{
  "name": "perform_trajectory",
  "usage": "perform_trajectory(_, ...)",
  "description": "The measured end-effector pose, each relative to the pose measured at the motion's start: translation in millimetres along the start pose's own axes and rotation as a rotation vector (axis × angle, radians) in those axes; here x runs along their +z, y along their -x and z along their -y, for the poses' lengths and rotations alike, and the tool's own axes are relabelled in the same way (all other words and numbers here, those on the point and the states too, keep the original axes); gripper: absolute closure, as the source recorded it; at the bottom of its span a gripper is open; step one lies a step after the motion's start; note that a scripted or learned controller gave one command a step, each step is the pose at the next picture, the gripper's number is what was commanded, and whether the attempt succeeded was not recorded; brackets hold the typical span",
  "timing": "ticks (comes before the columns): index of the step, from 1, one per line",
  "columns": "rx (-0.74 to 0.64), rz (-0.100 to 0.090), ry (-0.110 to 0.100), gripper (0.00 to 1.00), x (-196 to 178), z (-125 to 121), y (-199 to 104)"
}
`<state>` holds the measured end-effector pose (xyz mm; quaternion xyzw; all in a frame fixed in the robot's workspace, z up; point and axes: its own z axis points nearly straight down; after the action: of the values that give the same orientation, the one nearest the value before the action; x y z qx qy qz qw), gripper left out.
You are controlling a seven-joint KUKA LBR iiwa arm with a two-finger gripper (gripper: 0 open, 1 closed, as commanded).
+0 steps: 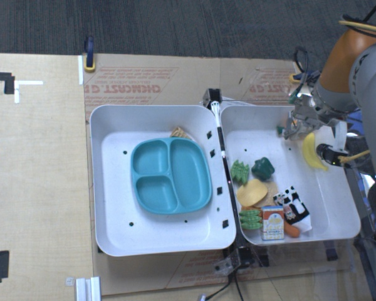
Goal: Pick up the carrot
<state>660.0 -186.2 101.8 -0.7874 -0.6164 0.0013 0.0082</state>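
Note:
The carrot point(292, 231) is a small orange piece in the right bin's near right corner, partly tucked under a black-and-white toy point(292, 204) and beside a small juice carton point(273, 223). My gripper point(290, 130) hangs over the far right part of the right bin point(338, 231), well away from the carrot, toward the bin's far side. A yellow banana point(312, 152) lies just to the right of the gripper, close by it.
The right bin also holds a leafy green piece point(240, 171), a dark green pepper point(262, 167), a yellow slice point(252, 193) and a green pod point(250, 218). The left bin point(106, 187) holds a teal divided plate point(171, 174) with a tan item point(178, 132) behind it.

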Motion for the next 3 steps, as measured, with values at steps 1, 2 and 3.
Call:
perform_trajectory(1, -0.001, -0.004, 0.001, 0.00, -0.2, -0.3, -1.8)
perform_trajectory(2, -0.003, -0.001, -0.006, 1.00, -8.3, 0.9, -1.3)
perform_trajectory(3, -0.004, -0.001, -0.001, 0.00, -9.3, -0.2, -1.6)
